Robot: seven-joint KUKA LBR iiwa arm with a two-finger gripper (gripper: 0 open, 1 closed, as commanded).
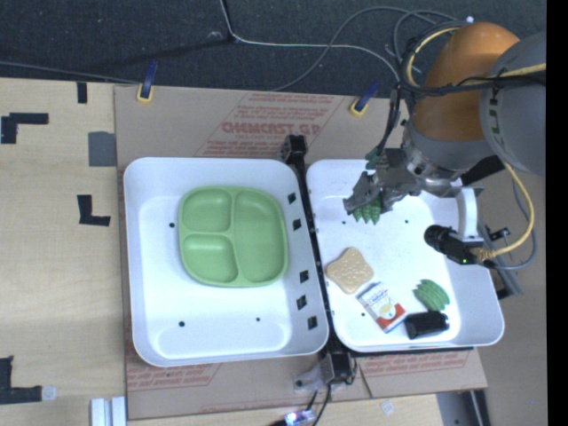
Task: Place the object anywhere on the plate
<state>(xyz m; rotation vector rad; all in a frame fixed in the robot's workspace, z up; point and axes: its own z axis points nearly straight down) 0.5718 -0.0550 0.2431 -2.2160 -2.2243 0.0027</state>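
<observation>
Nearest the camera, the green plate [234, 236] in the left bin [142, 264] carries nothing yet. Over the right bin [484, 327], the hand [371, 195] is closed on a green leafy object [366, 209]; carrying across remains.

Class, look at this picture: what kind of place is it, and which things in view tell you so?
Most likely a robotics lab test bench, not a kitchen. A robot arm with loose cables reaches over two white bins, which sit on cardboard clipped to the bench, and the green plate and cracker look like toy props.
</observation>
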